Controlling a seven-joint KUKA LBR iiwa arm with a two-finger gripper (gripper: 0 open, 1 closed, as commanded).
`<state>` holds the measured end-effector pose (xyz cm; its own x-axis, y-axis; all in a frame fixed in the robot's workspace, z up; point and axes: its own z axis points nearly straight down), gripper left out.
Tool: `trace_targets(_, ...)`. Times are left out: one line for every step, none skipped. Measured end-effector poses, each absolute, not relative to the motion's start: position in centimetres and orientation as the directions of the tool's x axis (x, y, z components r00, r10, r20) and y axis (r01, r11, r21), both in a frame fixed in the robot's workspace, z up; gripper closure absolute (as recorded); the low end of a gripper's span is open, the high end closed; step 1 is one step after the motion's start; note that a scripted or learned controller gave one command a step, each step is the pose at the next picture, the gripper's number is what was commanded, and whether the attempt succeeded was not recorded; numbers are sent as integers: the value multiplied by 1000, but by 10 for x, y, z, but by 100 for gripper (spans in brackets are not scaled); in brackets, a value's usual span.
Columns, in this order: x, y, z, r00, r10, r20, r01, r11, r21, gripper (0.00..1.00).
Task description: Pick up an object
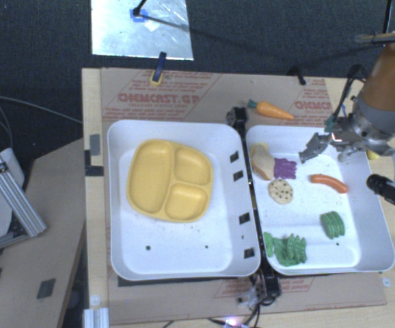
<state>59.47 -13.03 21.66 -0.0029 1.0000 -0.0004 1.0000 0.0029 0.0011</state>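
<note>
Arm (389, 94): grey wrist housing w/ orange band above. Black cable looped along its left side. Gripper (324, 145): grey metal, two-finger type. Black fitting at lower right.

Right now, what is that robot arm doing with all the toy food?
The pincer hangs over the top of the right bin, holding nothing. Below it lie toy foods: a bread slice, a purple piece, a cookie, a sausage and two green vegetables. A carrot sits outside the bins. The left bin holds a yellow divided plate.
</note>
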Motion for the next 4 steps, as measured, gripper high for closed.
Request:
trace_targets(505, -96, 131, -1, 1000, 5, 1000, 1, -14, 0)
trace_targets(558, -105, 82, -5, 1000, 0, 1000, 5, 3, 0)
trace_targets(601, -108, 85, -5, 1000, -1, 1000, 5, 6, 0)
trace_targets(601, -108, 98, -5, 1000, -1, 1000, 5, 11, 100)
